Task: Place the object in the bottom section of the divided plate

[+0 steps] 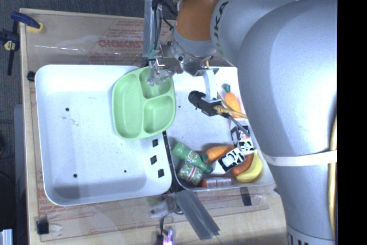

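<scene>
Divided plate [143, 106] under the gripper [155, 70], at the right end of the left bin [69, 123].

Pale green, the plate lies tilted against the wall between the two bins, its long axis running from upper right to lower left, with one large compartment on the left and two smaller ones on the right. The gripper hangs over the plate's upper-right compartment, so the lower part of the plate lies down and slightly left from it. Whether anything sits between the fingers is too small and blurred to tell, and so is their spread. The arm [275, 66] hides much of the right bin [183, 94]; a carrot [219, 152], a green bottle [189, 160] and a banana [252, 170] show along its lower edge, well apart from the gripper.
</scene>
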### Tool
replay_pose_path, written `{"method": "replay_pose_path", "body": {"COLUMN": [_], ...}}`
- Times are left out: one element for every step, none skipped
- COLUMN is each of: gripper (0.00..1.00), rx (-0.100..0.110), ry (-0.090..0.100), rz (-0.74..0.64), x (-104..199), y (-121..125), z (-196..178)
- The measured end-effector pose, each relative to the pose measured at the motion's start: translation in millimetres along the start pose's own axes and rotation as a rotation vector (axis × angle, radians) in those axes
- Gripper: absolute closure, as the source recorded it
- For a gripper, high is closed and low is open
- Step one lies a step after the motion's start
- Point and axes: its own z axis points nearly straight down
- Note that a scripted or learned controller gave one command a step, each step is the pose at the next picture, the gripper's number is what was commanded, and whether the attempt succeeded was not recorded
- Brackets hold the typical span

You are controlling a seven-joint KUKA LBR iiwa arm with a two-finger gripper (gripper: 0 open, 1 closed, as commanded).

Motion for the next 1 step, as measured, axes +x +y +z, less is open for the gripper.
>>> {"method": "replay_pose_path", "body": {"gripper": [1.00], "rx": [-0.005], "ry": [0.000], "rz": [0.133], "x": [5.8], "y": [-11.5], "z": [-117.8]}}
